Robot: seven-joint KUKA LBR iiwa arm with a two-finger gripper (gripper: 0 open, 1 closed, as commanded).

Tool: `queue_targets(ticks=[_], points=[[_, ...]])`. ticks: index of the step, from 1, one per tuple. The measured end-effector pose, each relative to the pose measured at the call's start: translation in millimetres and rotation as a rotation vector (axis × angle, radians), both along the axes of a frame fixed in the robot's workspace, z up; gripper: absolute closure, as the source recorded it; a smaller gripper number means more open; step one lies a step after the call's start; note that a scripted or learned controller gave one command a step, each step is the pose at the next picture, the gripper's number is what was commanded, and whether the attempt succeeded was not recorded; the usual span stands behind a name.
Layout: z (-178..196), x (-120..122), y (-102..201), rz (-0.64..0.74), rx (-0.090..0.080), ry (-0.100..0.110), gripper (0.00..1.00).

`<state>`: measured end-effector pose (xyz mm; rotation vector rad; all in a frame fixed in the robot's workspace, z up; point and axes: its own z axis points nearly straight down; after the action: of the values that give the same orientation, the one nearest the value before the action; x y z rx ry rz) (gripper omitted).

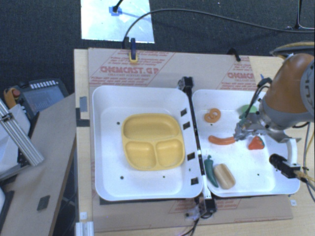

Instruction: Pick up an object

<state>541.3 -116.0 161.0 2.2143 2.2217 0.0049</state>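
Observation:
In the right bin (256, 181) lie an orange sausage-shaped piece (221, 140), an orange ring (213, 115), a red wedge (256, 143), a green piece (248, 110) partly behind the arm, a dark green pepper (208, 169) and a tan bread roll (224, 176). My gripper (241, 133) hangs low over this bin, right at the sausage's right end and just left of the red wedge. The wrist covers its tips from above.
The left bin (106, 141) holds a yellow divided tray (150, 141). A black clamp strip (192, 132) runs between the bins. The arm's grey and orange body (290, 90) covers the right bin's far right. A black fitting (280, 165) sits near that bin's right rim.

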Motion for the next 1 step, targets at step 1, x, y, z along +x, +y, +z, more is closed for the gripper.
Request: queue_targets(ticks=[1], points=[[44.6,1.9,-0.2,0.001,0.000,-0.001,1.00]])
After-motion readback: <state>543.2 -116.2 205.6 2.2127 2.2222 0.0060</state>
